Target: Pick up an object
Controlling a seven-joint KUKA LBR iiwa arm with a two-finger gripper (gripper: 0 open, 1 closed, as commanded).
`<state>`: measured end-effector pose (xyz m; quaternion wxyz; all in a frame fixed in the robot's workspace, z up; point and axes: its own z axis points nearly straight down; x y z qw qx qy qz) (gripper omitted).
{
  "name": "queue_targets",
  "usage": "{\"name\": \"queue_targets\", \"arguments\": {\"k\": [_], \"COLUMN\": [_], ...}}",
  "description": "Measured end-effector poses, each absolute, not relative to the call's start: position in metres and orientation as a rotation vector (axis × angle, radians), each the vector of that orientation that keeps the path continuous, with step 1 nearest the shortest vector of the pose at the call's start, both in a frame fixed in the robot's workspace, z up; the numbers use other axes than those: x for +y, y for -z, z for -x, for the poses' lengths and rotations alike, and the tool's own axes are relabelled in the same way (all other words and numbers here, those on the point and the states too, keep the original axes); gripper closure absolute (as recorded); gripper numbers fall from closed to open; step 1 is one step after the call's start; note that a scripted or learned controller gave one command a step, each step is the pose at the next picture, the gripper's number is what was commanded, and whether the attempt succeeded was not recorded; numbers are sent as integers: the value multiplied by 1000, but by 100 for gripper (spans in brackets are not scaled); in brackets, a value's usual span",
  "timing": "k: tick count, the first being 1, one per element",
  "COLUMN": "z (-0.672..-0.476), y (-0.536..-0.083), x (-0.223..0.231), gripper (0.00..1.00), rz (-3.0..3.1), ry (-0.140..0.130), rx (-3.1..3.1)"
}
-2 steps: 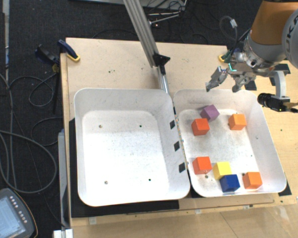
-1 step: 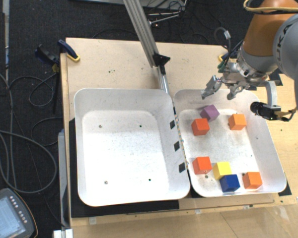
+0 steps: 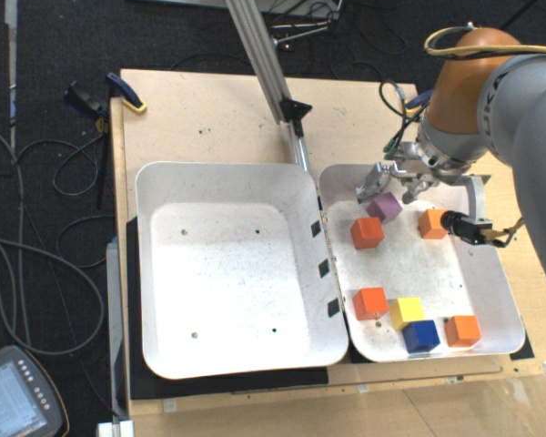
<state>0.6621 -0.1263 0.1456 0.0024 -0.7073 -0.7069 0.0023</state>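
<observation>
Metal jaws (image 3: 389,187) over matte purple cube (image 3: 384,207) in right white bin (image 3: 491,271); spread or pinching, cannot tell.

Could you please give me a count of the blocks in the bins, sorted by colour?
Orange blocks: 4
Purple block: 1
Yellow block: 1
Blue block: 1
Total: 7, all in the right bin.
</observation>
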Motion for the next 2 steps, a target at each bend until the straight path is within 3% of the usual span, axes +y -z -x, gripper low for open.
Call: {"name": "queue_targets", "arguments": {"k": [1,2], "z": [-662,-663], "y": [-93,-106], "x": [-126,-126], "gripper": [0,100], "rz": [2222,2224], "ry": [-3,1], "rx": [-2222,-2223]}}
